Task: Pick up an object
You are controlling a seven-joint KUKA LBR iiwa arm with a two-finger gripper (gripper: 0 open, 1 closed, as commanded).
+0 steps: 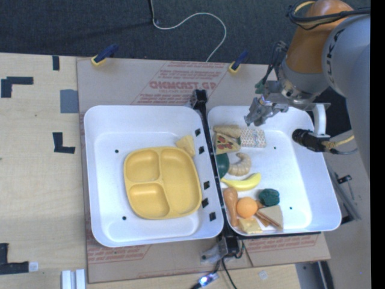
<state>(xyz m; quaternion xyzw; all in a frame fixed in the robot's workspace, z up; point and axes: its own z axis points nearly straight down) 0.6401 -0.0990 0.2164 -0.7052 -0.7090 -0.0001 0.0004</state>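
Observation:
My gripper hangs over the far part of the right bin, just above a pale checkered cracker. Beside the cracker lie a pizza slice and a bread piece. Nearer the front of that bin are a curled shrimp, a banana, a carrot, an orange, a dark green broccoli and a sandwich wedge. I see nothing held in the gripper.
The left bin holds a yellow divided plate and a small cheese wedge at its far right. A black divider runs between the bins. A white cable lies on the dark mat behind.

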